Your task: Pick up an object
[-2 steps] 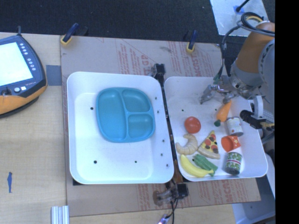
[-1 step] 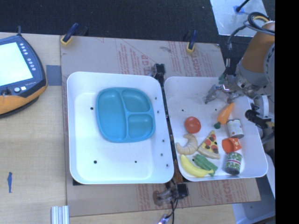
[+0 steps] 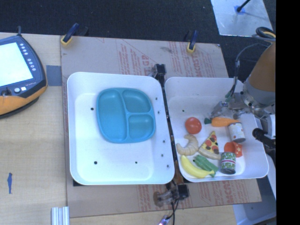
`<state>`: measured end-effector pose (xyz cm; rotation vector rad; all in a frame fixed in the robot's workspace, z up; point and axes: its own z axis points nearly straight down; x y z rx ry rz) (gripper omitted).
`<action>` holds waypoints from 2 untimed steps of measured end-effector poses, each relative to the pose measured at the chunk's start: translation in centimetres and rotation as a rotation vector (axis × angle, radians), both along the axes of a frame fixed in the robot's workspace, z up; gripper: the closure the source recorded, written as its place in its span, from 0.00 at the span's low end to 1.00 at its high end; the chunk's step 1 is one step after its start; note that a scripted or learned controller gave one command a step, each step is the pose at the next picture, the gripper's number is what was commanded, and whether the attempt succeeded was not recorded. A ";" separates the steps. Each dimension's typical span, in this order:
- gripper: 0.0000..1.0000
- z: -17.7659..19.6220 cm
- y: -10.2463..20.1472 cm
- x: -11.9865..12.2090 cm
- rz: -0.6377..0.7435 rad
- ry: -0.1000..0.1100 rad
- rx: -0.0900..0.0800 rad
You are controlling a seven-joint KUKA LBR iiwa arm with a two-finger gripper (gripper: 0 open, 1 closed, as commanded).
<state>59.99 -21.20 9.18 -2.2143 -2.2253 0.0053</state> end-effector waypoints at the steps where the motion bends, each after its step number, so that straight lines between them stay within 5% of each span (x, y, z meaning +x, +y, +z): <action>1: 0.00 0.0 2.6 -0.1 0.001 0.002 0.001; 2: 0.00 0.0 3.4 5.1 -0.001 -0.002 0.001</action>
